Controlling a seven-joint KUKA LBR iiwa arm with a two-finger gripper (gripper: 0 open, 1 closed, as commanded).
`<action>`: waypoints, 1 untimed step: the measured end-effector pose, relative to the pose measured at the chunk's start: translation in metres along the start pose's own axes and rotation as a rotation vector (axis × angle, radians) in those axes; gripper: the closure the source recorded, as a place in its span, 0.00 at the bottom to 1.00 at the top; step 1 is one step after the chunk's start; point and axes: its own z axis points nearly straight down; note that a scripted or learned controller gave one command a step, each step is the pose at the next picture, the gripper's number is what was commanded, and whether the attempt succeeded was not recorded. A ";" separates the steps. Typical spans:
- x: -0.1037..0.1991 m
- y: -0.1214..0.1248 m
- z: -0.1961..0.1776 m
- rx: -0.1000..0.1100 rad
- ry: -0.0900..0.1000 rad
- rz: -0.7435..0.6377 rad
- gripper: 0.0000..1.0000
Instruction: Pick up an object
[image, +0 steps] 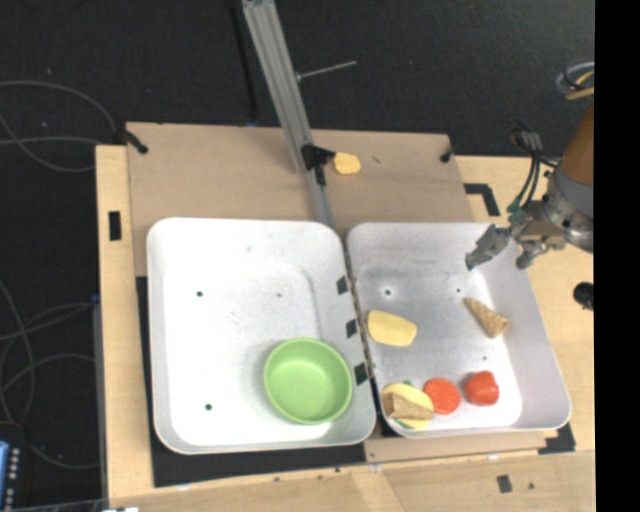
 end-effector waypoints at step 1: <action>0.000 0.000 0.000 0.000 -0.001 -0.001 0.00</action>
